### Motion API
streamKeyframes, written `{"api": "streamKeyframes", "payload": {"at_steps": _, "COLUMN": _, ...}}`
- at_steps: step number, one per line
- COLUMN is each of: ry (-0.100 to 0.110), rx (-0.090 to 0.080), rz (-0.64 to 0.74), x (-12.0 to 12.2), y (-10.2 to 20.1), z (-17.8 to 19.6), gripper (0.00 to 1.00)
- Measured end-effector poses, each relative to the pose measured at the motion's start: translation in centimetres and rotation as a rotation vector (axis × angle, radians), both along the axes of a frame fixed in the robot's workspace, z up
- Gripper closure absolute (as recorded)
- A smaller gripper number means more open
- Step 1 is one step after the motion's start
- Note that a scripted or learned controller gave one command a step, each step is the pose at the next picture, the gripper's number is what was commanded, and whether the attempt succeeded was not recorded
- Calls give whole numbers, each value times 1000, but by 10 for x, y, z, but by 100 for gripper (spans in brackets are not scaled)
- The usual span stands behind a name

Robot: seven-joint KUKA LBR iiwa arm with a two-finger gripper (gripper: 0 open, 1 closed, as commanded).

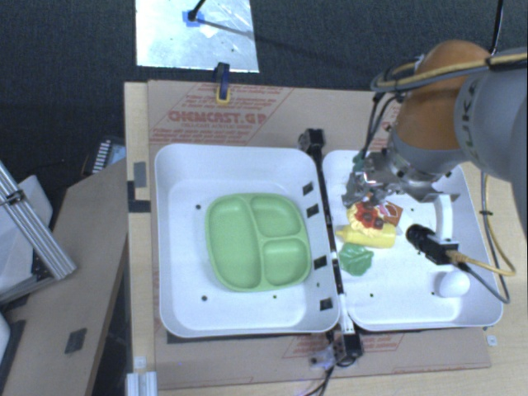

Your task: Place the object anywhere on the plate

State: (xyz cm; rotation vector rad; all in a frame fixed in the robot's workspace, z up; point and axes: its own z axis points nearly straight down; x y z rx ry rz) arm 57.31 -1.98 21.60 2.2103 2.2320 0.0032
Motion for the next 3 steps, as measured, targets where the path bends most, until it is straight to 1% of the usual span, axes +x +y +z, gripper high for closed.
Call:
{"api": "streamKeyframes", "payload": {"at_steps": 2, "ry": 0, "rx": 0, "rz": 0, "x": 19, "y": 105, "z": -12, "gripper": 100}}
{"api": "streamKeyframes", "payload": {"at_steps": 3, "ry": -1, "rx": 1, "rz": 0, "x": 22, "y": 161, "z": 9, "gripper": 100}}
